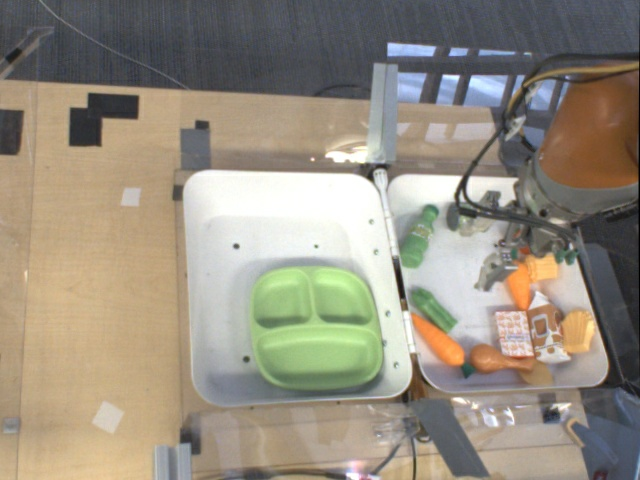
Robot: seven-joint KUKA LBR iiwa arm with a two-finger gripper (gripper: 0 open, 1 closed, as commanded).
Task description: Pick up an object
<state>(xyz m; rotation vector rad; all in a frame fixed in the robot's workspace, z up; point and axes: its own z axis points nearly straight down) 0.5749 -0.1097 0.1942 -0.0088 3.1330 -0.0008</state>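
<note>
A: Front edge first. What's in the right bin (440,193)?

B: Near wall: brown pear-shaped piece (497,360), touching the carrot (438,339), which lies at a slant toward the bin divider. Just behind the carrot, a small dark green vegetable (433,308). To the right, a printed white carton (513,333), a brown carton (546,330) and a yellow piece (578,330), packed side by side.

A: Left bin (215,218)?

B: Green divided plate (317,327), three compartments, sitting toward the near side.

A: Gripper?

B: Gripper (506,263) is low over the right bin's middle, right above an orange piece (520,287) and beside a yellow block (543,267). Jaw gap looks narrow; nothing visibly between the fingers. Can't tell if it touches the orange piece.

A: Further back?

B: Green bottle (418,236) lies tilted near the divider, well apart from the gripper. Arm's orange band (590,133) is at far right.
</note>
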